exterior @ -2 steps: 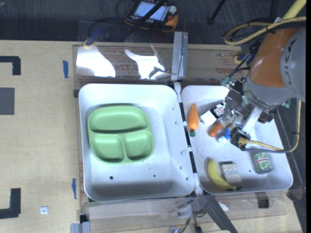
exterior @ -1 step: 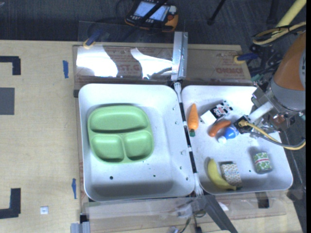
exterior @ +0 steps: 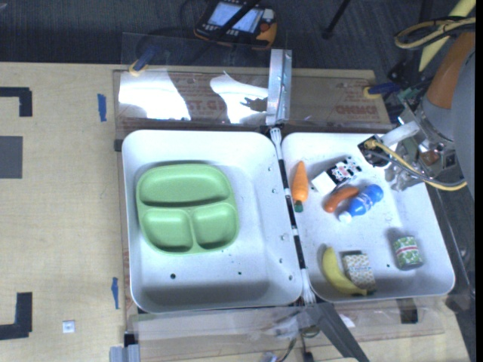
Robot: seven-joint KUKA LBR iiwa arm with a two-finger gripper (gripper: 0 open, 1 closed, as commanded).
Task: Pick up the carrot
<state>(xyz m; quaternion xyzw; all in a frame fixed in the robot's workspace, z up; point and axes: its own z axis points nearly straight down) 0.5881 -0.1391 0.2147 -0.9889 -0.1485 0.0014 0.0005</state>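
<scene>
Carrot (exterior: 300, 182) lay upright along the bin divider, well left of the end effector (exterior: 394, 164); its grip state was unclear.

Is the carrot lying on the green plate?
No, the carrot lies in the right bin by its left wall, while the green plate sits in the left bin.

The grey arm (exterior: 453, 89) reaches in from the right edge, its wrist wrapped in cables. Its claw (exterior: 400, 164) points leftward and down, held low at the frame's right side.
</scene>
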